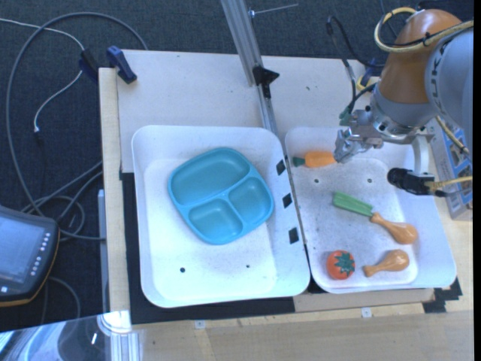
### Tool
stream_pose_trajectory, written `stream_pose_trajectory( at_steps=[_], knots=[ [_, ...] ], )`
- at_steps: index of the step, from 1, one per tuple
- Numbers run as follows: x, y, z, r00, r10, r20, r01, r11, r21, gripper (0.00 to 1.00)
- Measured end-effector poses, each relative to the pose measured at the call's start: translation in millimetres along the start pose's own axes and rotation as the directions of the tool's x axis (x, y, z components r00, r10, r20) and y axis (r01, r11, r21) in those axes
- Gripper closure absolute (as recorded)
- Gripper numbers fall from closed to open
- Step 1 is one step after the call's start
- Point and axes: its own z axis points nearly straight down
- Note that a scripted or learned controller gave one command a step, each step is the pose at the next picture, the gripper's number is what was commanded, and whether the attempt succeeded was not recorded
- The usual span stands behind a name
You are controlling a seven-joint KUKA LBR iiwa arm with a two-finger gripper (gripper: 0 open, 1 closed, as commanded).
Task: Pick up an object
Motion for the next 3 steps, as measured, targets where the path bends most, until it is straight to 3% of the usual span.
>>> stream_pose_trajectory(
  at_steps=[2,3],
  knots=[
    [5.8,0.2,-118.1,1.0,-0.002,0.0,0.002,1.0,-0.002,1.0],
    [54.2,9.2,-118.0,1.0,-0.005,-0.002,0.005,1.0,0.003,1.0]
  ],
)
